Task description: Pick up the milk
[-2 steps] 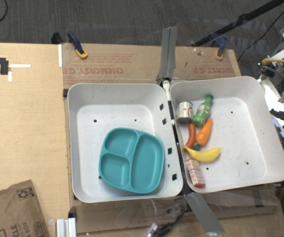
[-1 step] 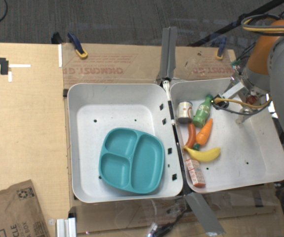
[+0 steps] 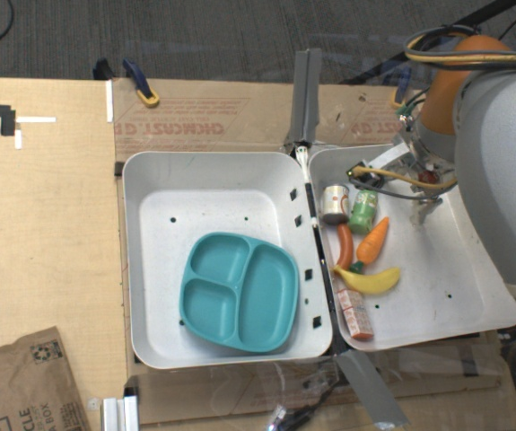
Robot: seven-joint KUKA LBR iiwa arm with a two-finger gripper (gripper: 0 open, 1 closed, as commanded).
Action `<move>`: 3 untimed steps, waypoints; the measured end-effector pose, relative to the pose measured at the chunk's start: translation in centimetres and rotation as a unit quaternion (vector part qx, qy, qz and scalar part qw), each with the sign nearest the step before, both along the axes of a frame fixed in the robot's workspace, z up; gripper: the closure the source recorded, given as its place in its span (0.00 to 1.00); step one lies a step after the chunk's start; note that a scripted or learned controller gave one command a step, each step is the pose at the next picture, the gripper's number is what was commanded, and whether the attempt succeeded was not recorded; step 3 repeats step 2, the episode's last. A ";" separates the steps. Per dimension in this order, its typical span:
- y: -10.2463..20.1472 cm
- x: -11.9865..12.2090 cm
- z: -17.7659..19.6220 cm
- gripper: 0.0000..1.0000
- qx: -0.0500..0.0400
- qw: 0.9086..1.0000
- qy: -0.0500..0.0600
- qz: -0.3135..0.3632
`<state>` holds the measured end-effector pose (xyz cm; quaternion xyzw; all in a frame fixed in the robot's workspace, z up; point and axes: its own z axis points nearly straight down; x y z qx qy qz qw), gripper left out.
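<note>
Currently | gripper (image 3: 422, 206) – grip state unclear, over right bin (image 3: 455, 317) | milk unidentified – banana (image 3: 371, 280) below.

Both white bins (image 3: 150, 268) look like smooth matt plastic, the teal divided plate (image 3: 240, 292) like slightly glossy plastic, and the bench (image 3: 42, 241) like matt pale wood with brown cardboard (image 3: 204, 119) at its far edge.

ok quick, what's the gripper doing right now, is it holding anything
Gripper: over the right bin, nothing seen held; open or closed cannot be told.
</note>
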<state>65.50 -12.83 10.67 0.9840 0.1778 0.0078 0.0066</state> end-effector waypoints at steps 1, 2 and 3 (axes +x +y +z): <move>0.0 0.0 0.0 0.00 0.000 1.000 0.000 0.000; 0.1 0.1 1.0 1.00 0.001 1.000 -0.001 0.001; 0.1 0.1 1.0 1.00 0.001 1.000 -0.001 0.001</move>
